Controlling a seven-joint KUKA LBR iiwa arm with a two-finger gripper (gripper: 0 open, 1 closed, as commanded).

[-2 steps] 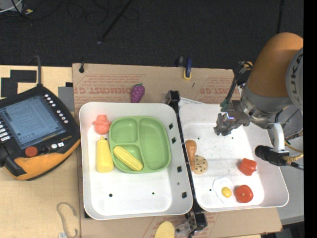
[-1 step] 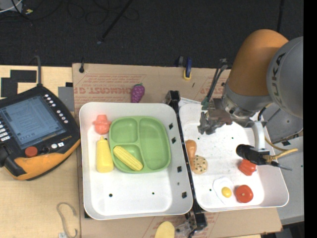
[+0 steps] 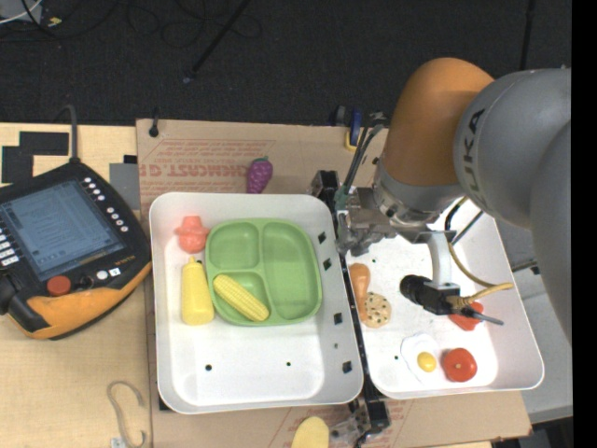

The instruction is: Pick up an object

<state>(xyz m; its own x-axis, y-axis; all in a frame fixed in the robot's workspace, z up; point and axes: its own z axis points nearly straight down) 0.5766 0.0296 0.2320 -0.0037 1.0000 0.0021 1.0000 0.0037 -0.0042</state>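
Note:
My gripper hangs low over the near-left part of the right bin, close to the divider between the bins. Just below it lies an orange carrot-like piece, with a chocolate-chip cookie beside it. Further forward in that bin are a fried egg, a red tomato and a small red piece. The left bin holds a green divided plate with a corn cob in it, a yellow bottle and a pink-red toy.
A teach pendant lies on the bench at the left. A purple grape bunch sits on the cardboard behind the left bin. A yellow lemon-like piece lies in front of the bins. The grey arm covers the right bin's back.

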